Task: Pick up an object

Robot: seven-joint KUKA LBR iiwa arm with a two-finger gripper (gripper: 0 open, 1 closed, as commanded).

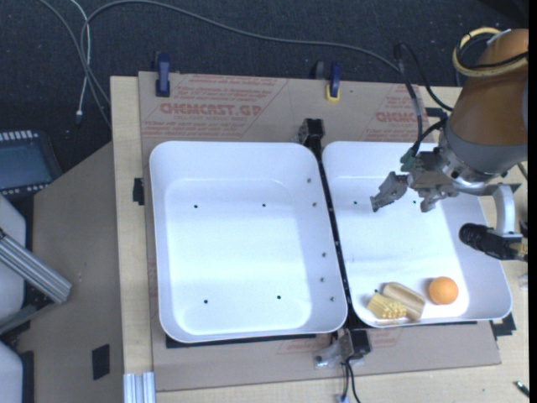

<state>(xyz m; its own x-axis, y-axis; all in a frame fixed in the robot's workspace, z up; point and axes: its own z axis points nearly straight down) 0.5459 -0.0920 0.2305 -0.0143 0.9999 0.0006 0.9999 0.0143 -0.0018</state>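
The orange ball point(443, 290) lies at the near edge of the right bin point(470, 313), a yellow corn piece point(388, 309) beside it. Your hand point(409, 196) hovers farther back, released; lower it straight over one.

One fixed camera, high above the counter point(252, 368), looking down at a slant.

It stands far enough back to frame both white bins, left point(243, 238) and right point(419, 229), side by side; the arm point(491, 99) enters from the right.
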